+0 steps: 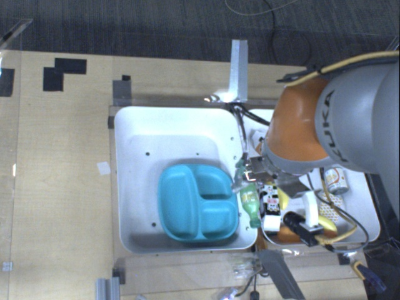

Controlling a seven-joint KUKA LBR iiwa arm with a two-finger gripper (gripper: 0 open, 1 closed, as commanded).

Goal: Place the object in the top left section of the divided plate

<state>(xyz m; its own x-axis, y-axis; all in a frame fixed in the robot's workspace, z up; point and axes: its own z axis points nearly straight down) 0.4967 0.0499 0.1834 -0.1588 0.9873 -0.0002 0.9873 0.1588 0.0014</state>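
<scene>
The blue divided plate (197,200) lies in the left bin (156,136), toward its front right corner, with one long section on the left and two smaller ones on the right. My gripper (245,181) hangs over the wall between the two bins, just right of the plate's upper right section. A pale green bottle-like object (250,206) sits directly below the gripper at the plate's right rim. The wrist hides where gripper and object meet, so whether the green object is held cannot be told.
The right bin (365,230) is largely covered by the arm (325,124). In it I see a small can (335,179), a yellow object (326,222) and an orange object (286,234). A metal post (239,67) stands behind the bins.
</scene>
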